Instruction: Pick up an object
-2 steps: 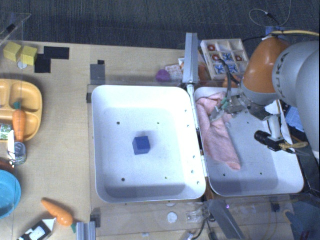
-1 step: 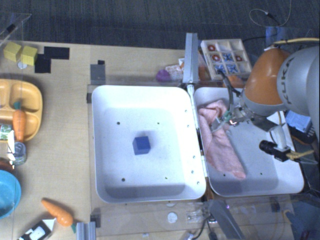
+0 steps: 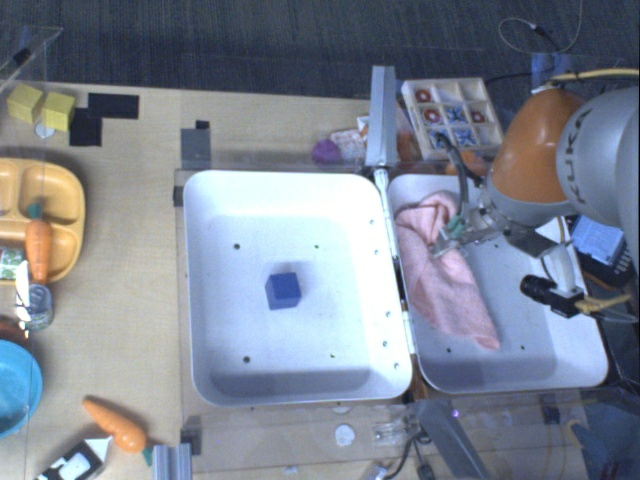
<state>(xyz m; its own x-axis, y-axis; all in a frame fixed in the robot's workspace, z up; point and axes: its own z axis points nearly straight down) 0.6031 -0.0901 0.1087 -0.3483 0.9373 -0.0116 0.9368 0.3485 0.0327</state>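
Note:
A pink cloth [image 3: 448, 280] lies crumpled along the left side of the right bin [image 3: 560, 348], running from the bin's far left corner toward its middle. My gripper [image 3: 450, 234] is down at the cloth's upper part, touching or just above its bunched folds. The grey arm with its orange band [image 3: 530, 163] reaches in from the right above that bin. A small blue cube [image 3: 283, 289] sits alone near the middle of the left bin [image 3: 230, 368], well away from the gripper.
A metal divider [image 3: 381, 118] stands between the bins at the back. Behind it sit a compartment box [image 3: 450, 113] and a purple item [image 3: 326, 151]. On the bench at left are a yellow tray [image 3: 55, 193], a carrot [image 3: 38, 248], a blue bowl [image 3: 15, 388] and another carrot [image 3: 118, 424].

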